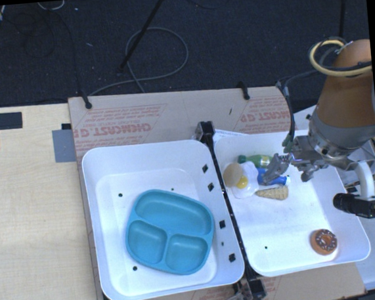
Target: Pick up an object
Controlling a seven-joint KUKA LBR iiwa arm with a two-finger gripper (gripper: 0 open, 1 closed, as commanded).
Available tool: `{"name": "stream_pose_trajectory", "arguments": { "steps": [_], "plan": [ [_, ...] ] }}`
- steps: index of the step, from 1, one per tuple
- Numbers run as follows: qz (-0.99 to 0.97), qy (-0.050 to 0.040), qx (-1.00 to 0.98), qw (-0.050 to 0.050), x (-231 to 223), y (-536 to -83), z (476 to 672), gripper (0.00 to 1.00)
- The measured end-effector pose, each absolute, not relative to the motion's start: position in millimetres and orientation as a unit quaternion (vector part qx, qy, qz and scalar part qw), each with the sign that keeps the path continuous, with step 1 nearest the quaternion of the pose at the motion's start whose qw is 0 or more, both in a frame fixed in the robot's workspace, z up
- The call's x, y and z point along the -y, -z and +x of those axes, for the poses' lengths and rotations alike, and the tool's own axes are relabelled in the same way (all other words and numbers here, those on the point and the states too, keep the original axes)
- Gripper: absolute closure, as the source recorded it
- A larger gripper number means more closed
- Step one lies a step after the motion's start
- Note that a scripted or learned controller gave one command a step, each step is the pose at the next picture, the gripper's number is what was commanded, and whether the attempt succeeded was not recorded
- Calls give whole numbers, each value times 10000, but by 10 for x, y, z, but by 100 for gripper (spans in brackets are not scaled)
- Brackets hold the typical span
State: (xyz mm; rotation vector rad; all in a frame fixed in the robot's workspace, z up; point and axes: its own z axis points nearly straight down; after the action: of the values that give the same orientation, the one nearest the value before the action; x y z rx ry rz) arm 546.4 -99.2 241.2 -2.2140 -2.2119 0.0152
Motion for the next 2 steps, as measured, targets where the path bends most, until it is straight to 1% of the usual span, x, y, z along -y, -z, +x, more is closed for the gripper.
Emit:
{"name": "stream_pose_trajectory", "arguments": {
  "steps": [1,2],
  "plan": [
    [-7068,-10,7074,17,993,-2481,5486,0],
    [-7070,-28,7072,40,977,-1839,5507,0]
  ]
}}
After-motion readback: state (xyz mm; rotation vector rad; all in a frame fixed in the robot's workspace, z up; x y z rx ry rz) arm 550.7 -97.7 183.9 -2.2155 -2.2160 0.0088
